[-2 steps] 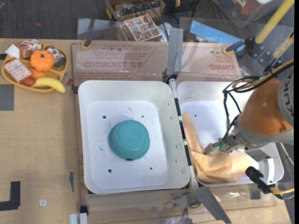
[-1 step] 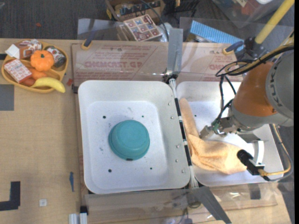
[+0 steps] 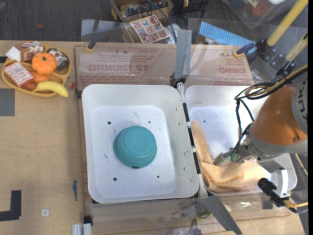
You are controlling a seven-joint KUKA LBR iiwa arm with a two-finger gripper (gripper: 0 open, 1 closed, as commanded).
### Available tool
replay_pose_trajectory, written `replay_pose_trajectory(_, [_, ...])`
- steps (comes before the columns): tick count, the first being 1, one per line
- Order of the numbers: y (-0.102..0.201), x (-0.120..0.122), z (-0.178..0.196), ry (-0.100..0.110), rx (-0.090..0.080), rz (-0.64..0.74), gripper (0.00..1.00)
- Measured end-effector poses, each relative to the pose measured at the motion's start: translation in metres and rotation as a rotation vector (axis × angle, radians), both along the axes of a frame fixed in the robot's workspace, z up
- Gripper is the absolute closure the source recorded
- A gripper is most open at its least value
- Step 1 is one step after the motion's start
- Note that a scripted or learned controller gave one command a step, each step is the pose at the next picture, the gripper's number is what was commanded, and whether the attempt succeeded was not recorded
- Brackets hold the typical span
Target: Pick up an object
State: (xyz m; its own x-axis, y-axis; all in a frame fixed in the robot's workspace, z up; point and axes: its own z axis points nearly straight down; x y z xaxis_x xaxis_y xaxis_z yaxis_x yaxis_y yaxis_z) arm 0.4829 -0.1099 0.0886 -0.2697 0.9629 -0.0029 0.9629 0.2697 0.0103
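Tan cloth (image 3: pixel 230 174) lies crumpled in the lower part of the right bin (image 3: pixel 215 99), one edge running up along that bin's left wall, and the gripper (image 3: pixel 235 155) is down right on top of it, at the lower right of the frame. From where I stand the wrist and the orange band hide the tips, so I cannot tell whether the claw is spread or closed, or whether any fabric is caught in it.

That seems the main worry. Soft cloth gives under pressure; if the claw closes on a flat patch and not on a fold, it may come up with nothing, or with a thin pinch that slips out. The cloth is also bunched against the bin's lower wall, so a grab close to that edge could scrape the plastic or drag the bin instead.

Over in the left bin (image 3: pixel 93 102), at the middle of the frame, a teal bowl (image 3: pixel 135 146) sits upside down, well apart from the arm. A tray of toy fruit (image 3: pixel 35 70) rests at the upper left, off the bins.
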Motion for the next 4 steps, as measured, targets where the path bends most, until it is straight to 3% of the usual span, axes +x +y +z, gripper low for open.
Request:
replay_pose_trajectory(1, [-0.016,0.085,0.000,-0.001,-0.001,-0.173,0.00])
replay_pose_trajectory(2, [0.006,0.074,0.000,-0.001,-0.002,-0.042,0.00])
replay_pose_trajectory(3, [0.005,0.024,0.003,0.009,-0.001,0.145,0.00])
replay_pose_trajectory(4, [0.006,0.094,0.001,-0.001,-0.003,0.058,0.00])
